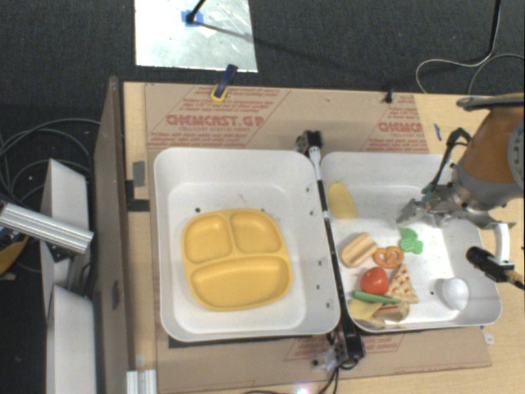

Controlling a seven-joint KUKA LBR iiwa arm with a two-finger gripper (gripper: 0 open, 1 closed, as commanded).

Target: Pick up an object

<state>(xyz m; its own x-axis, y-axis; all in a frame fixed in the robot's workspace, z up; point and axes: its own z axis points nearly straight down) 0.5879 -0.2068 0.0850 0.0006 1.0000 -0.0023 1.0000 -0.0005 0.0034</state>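
Note:
The right bin (385, 173) holds several toy foods. A yellow piece (342, 201) lies near its left wall. A hot dog bun (358, 249), a pretzel (388, 257), a green piece (410, 241), a red tomato (374, 281), a cracker wedge (402, 286), a green bean (377, 298) and a white egg shape (452, 291) sit toward the front. My gripper (417, 210) hangs low over the bin's right half, just above and behind the green piece. Nothing shows in its grasp.
The left bin (164, 245) carries a yellow divided plate (236, 257). The arm's orange band (492, 146) comes in over the right rim. A black part (490, 265) juts over the right bin's right edge. Cardboard lies beneath both bins.

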